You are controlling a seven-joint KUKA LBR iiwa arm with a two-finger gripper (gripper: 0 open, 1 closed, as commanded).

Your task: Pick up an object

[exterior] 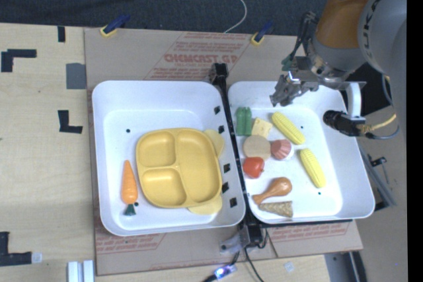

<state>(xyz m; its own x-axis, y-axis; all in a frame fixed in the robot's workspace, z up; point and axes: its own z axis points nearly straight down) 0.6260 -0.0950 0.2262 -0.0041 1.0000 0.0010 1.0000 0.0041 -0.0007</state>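
The hand (285,93) is seen above the far edge of the right bin (350,205), and whether it is clenched or released cannot be told; nothing is seen in its grasp. In that bin are found two corn cobs (288,128), a green piece (244,121), a red tomato (253,167), a drumstick (273,189) and other toy foods. In the left bin (109,99) a yellow divided plate (178,166) is placed, with a carrot (129,183) just to its left

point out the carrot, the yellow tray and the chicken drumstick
carrot (129,183), camera view, middle of its orange body
yellow tray (177,164), camera view, centre divider
chicken drumstick (278,187), camera view, meaty round end
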